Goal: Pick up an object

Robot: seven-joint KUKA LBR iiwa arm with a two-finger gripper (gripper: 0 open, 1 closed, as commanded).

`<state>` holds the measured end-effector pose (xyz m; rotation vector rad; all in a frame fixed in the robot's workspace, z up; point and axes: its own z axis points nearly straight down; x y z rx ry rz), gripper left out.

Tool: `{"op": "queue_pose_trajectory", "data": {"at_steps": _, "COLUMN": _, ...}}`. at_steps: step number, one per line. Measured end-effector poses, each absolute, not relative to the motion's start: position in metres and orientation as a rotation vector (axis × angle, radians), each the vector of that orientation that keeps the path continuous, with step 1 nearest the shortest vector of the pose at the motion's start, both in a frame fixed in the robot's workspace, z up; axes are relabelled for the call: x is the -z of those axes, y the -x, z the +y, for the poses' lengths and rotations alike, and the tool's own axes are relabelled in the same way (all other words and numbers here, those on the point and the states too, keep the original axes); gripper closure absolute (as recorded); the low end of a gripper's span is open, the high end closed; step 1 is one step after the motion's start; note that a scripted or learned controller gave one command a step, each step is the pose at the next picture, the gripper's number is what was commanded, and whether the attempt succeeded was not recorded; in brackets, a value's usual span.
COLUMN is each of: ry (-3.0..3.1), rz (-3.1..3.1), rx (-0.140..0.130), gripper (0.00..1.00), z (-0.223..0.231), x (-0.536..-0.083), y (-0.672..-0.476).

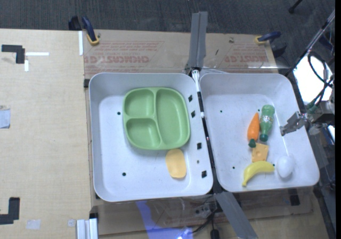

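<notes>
The right bin (234, 91) holds an orange carrot (253, 127), a green bottle (266, 121), a yellow-orange cheese wedge (260, 152), a yellow banana (257, 170) and a white egg (285, 167), all clustered in its right half. My gripper (292, 125) hangs at that bin's right rim, just right of the green bottle and above the egg. Nothing shows in its grasp. In the left bin (106, 142) lie a green divided plate (156, 118) and a pale yellow oval object (176, 164) just below the plate.
A grey divider bar (198, 40) stands behind the seam between the bins. Clamps (88, 29) hold the cardboard at the back. Cables and arm hardware (322, 104) crowd the right edge.
</notes>
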<state>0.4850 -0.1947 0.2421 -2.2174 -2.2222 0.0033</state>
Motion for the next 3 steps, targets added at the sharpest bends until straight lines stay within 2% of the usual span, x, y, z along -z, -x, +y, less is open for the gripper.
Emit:
{"op": "queue_pose_trajectory", "data": {"at_steps": 1, "ry": 2.308, "rz": -2.127, "rx": -0.003, "gripper": 0.0, "z": -0.222, "x": -0.174, "y": -0.477}}
{"op": "queue_pose_trajectory", "data": {"at_steps": 2, "ry": 2.105, "rz": -2.329, "rx": -0.002, "gripper": 0.0, "z": -0.157, "x": -0.094, "y": -0.477}}
{"op": "queue_pose_trajectory", "data": {"at_steps": 3, "ry": 2.109, "rz": -2.324, "rx": -0.002, "gripper": 1.0, "z": -0.158, "x": -0.103, "y": -0.477}}
